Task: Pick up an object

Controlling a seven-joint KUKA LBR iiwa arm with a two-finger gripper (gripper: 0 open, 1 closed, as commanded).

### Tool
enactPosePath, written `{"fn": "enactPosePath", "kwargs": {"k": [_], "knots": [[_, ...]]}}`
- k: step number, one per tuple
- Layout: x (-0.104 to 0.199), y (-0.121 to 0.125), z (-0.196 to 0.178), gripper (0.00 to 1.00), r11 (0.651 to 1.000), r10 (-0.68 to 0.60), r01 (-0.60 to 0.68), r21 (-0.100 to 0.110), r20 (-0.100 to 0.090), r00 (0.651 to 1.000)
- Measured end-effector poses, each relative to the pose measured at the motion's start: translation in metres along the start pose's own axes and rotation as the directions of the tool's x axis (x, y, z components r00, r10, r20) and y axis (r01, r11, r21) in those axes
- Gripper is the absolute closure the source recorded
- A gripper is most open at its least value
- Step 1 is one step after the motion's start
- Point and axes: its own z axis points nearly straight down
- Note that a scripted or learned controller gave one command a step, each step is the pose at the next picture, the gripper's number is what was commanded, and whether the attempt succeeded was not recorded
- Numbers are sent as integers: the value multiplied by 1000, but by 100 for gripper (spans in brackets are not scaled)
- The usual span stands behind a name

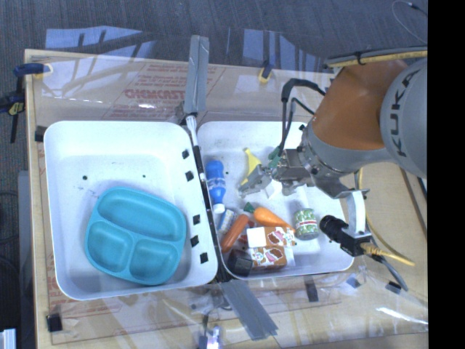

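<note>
A blue sectioned plate [136, 234] is lying toward the near edge of the left bin [62, 147], well apart from anything the arm is working on. In the right bin [240, 131], a blue-capped bottle [215, 182] is lying along the left wall, and a heap is sitting toward the near edge: an orange carrot [270, 216], a reddish sausage-shaped piece [234, 230] and a small printed carton [267, 245], all touching or overlapping. A green-and-white little can [306, 223] is standing just beside that heap, nearer the right wall. A yellow piece [252, 160] is lying nearer the middle of the bin, and the gripper [256, 181] is hanging just beside it, reaching in from the right under the orange-banded wrist. The step in hand appears to be the approach, with nothing being lifted so far. The metal tips are blurring into the white floor, so I cannot tell whether the gripper is spread or closed, nor whether anything is sitting between its tips. The next move probably calls for settling on one target, likely the yellow piece or the carrot just below the gripper, then descending squarely over it without snagging the crowded neighbours.
</note>
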Motion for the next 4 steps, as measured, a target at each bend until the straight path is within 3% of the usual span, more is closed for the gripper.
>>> {"fn": "enactPosePath", "kwargs": {"k": [1,2,3,4], "knots": [[-37,34,71,0,1000,21,-21,1,1,1000],[-63,39,175,0,994,-113,113,-6,1,994],[-62,41,164,100,993,-120,120,-9,2,993],[-62,41,164,0,993,-120,120,-8,2,993]]}}
